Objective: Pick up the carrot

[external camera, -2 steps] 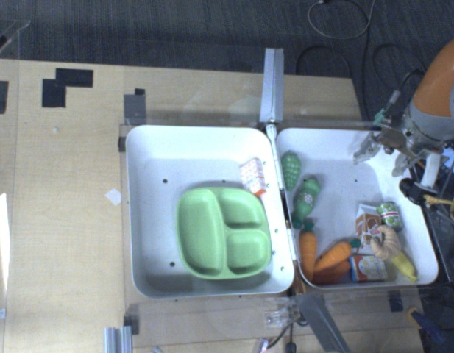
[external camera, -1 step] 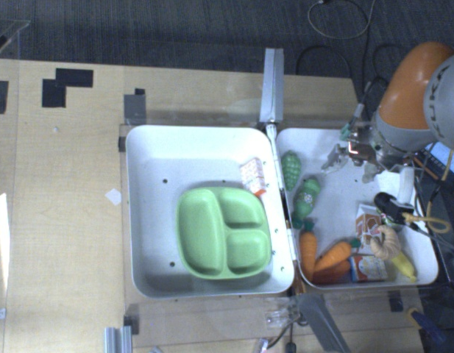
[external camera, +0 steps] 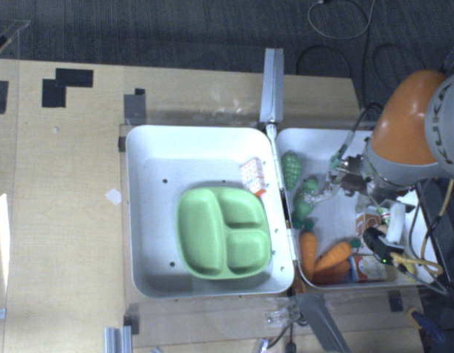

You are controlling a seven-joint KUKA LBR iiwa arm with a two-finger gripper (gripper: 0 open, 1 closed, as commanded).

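Observation:
Two orange carrots lie at the near end of the right bin (external camera: 326, 142). One carrot (external camera: 307, 251) stands lengthwise by the bin's left wall. The other carrot (external camera: 335, 256) lies slanted just right of it, with a green top at its far end. My gripper (external camera: 343, 173) hangs over the middle of the right bin, below the orange band (external camera: 407, 127). It is farther back than both carrots and apart from them.
Green bumpy toy vegetables (external camera: 291, 169) (external camera: 306, 195) lie along the right bin's left wall. A dark red item (external camera: 330, 274) and a printed box (external camera: 368, 269) sit by the carrots. The left bin (external camera: 149, 197) holds a green divided plate (external camera: 223, 232) and a small packet (external camera: 252, 175).

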